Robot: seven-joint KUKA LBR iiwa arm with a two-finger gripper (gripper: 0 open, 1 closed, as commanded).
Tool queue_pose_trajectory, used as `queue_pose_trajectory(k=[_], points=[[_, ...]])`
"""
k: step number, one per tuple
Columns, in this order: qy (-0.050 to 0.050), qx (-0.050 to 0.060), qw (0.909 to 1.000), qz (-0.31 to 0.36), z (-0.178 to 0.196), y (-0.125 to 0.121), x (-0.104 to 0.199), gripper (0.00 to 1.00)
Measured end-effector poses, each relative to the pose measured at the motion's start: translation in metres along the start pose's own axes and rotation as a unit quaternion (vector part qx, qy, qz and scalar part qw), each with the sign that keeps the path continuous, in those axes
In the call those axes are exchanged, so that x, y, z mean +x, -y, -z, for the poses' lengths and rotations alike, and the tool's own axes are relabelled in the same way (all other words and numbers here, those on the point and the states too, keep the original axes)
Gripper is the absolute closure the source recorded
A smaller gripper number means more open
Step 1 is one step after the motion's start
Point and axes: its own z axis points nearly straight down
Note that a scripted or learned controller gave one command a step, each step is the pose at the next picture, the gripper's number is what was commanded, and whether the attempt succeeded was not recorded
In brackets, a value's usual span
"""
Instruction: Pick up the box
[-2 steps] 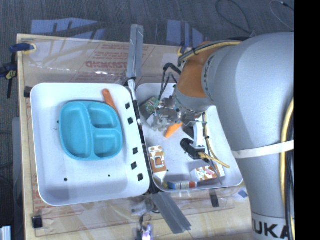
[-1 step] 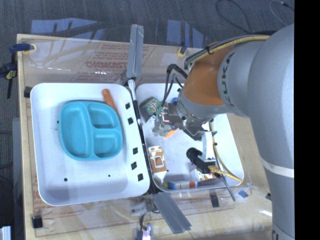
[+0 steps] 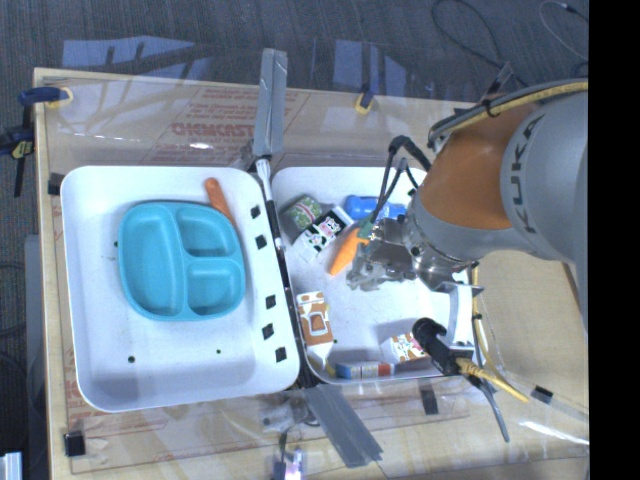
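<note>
A small brown and white box (image 3: 315,319) lies against the left wall of the right bin (image 3: 352,180). A black and white patterned carton (image 3: 325,233) and a green packet (image 3: 303,211) lie near that bin's upper left corner. A small red and white box (image 3: 404,348) rests near the front wall. My gripper (image 3: 366,268) hangs over the middle of the right bin, just right of an orange carrot (image 3: 343,252) and up and to the right of the brown box. I see nothing held in it.
A blue object (image 3: 363,208) lies at the back of the right bin, and a marker-like tube (image 3: 364,370) along its front wall. The left bin (image 3: 92,343) holds a blue divided tray (image 3: 182,259) and an orange stick (image 3: 218,199).
</note>
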Motion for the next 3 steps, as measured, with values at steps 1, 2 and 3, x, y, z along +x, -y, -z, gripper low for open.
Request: queue_pose_trajectory(k=[1, 2, 3], points=[[0.000, 0.000, 1.0000, 0.000, 0.000, 0.000, 0.000, 0.00], [-0.001, -0.001, 0.9930, 0.118, -0.098, -0.006, -0.039, 0.00], [0.000, -0.001, 0.9970, 0.078, -0.130, -0.002, -0.018, 0.00]])
